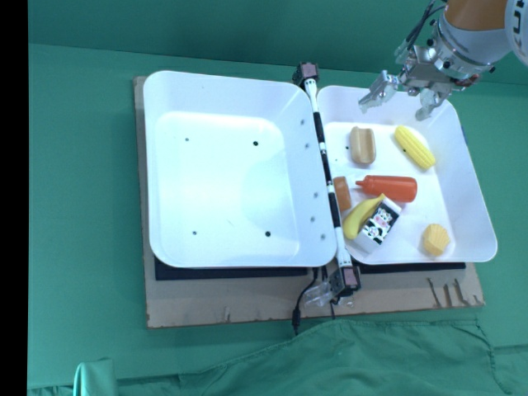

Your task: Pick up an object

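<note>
My gripper (pixel 403 99) hangs over the far edge of the right bin (pixel 474 200), its two fingers spread open with nothing between them. Below it in the bin lie a hot dog bun (pixel 362 144) and a yellow corn cob (pixel 414 147). Nearer the front lie a red ketchup bottle (pixel 389 187), a banana (pixel 361 215), a small milk carton with a cow print (pixel 379 225), an orange sausage-shaped piece (pixel 341 193) and a yellow lumpy fruit (pixel 436 239).
The left bin (pixel 165 97) stands beside the right one, with a black-and-white divider bar (pixel 323 159) between them. Both rest on a cardboard sheet (pixel 247 308) on the green bench. Green cloth (pixel 330 361) lies along the front.
</note>
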Motion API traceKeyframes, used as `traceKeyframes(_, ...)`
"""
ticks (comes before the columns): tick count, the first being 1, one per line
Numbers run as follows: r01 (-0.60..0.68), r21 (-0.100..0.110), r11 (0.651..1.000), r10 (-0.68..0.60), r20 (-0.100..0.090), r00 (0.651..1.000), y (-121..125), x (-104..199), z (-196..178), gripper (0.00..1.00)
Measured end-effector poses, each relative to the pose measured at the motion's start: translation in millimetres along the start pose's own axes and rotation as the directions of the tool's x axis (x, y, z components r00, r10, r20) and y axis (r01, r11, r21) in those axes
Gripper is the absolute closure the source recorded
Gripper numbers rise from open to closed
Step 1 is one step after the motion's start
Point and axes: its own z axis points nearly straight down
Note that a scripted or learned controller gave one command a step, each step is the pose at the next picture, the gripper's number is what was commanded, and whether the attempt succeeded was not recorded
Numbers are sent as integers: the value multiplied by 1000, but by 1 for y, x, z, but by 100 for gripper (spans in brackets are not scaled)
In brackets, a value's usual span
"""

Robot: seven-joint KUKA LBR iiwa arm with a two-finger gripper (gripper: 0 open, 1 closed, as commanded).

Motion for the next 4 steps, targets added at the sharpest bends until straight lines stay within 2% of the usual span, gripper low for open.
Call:
traceKeyframes(1,-8,7,1000,8,0,1000,-72,-47,45,0)
traceKeyframes(2,-3,-8,1000,3,3,1000,-112,-60,-15,0)
traceKeyframes(3,1,-8,1000,-1,6,1000,-133,-87,115,0)
traceKeyframes(4,-5,-7,1000,5,5,1000,-133,-89,107,100)
